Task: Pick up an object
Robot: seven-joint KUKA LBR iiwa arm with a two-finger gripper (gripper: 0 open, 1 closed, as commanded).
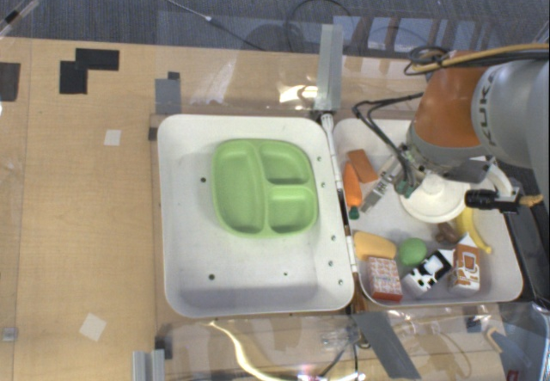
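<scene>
**Arm over right bin, objects crowded along its near edge**

Left bin [185, 224]: one green divided plate [262, 187], three compartments, lying near the middle. Bare white floor all round it, widest toward the near rim and the left wall.

Dividing rims between the two bins touching or nearly so; an orange carrot-like piece [353, 189] lying along the right bin's left wall, just beside a brownish block [360, 166].

Right bin [387, 138]: far-left corner open, little room elsewhere. Along the near edge, left to right: one yellow wedge [375, 244], one red-patterned box [383, 277] just in front of it, one green ball [412, 251], one black-and-white toy [429, 270], one orange-and-white carton [467, 268]. One banana [472, 230] behind the carton, partly under the arm. All close together, several touching.

Arm [481, 113] reaching in from the right, orange band above the bin's middle, covering much of the far-right part. Gripper [381, 190] pointing left toward the carrot; cannot tell whether spread or pressed together. Nothing seen between its tips. A white disc [432, 201] below the wrist.
</scene>
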